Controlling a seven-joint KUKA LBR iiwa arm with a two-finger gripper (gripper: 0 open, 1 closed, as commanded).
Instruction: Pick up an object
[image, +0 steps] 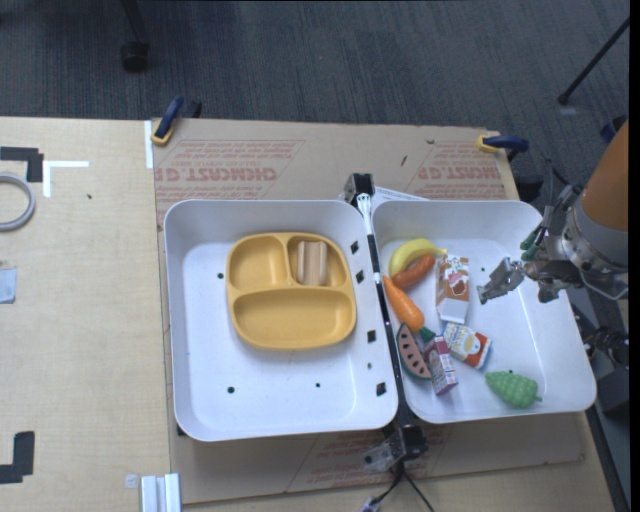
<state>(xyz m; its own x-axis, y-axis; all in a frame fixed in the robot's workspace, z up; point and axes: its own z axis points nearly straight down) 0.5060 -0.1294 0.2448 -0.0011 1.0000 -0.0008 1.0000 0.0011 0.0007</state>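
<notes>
Reading upside-down "CHEMCAST" on cardboard (230, 172); carton (453, 280) print illegible.

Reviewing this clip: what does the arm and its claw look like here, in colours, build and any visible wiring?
At the right edge, the arm shows an orange band above a grey, rounded wrist section. Below it sits a darker metal mount with what look like thin cables, some greenish, though they are too small to be sure. The claw is slim, silver-grey metal, reaching over the right bin.

grey arm (592, 250), orange band above wrist; metal hand (503, 279) with thin silvery fingers.
</notes>
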